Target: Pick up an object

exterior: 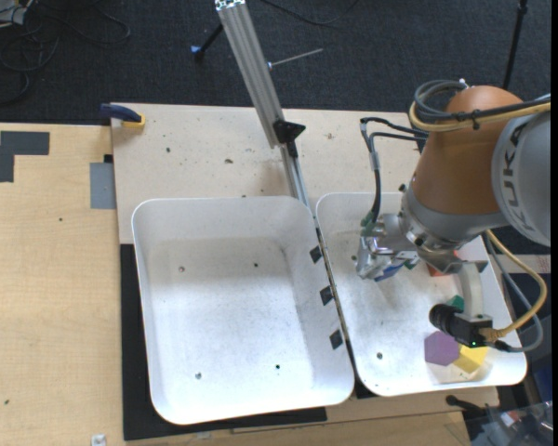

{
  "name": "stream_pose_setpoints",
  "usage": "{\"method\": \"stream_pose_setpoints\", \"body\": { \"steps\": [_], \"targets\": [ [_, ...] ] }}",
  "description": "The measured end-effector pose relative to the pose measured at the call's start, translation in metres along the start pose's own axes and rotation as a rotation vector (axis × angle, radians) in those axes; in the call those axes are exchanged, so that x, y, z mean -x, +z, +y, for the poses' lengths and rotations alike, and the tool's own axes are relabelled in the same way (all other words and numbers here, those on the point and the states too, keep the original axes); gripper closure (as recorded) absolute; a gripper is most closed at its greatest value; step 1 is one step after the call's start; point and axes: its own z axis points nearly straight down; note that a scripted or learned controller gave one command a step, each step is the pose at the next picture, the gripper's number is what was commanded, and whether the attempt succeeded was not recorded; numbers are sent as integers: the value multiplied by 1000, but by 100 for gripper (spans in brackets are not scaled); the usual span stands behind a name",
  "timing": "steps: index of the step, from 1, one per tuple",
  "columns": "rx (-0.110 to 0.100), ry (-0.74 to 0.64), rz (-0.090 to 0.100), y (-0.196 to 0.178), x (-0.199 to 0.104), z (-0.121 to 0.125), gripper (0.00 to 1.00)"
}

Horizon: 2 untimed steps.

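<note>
My gripper (381,258) hangs low over the upper left part of the right bin (377,379), close to the divider between the bins. In the bin's near right corner a purple block (439,348) lies against a yellow block (471,361). A small green object (458,302) peeks out just above them. Under the wrist a red-orange piece (438,268) shows only partly. A bluish bit sits at the gripper's tip; I cannot tell what it is.
The left bin (167,214) lies beside the right one, with black clips (325,295) along the shared rim. A slanted aluminium post (259,82) rises behind the bins. The arm's orange band (456,165) and cables overhang the right bin.
</note>
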Motion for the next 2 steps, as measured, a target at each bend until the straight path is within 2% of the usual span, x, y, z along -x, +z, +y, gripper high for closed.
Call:
{"method": "stream_pose_setpoints", "body": {
  "steps": [1,2],
  "targets": [
    [-2,1,-1,-2,-50,-11,100],
    [-4,2,-2,19,-95,-9,100]
  ]
}}
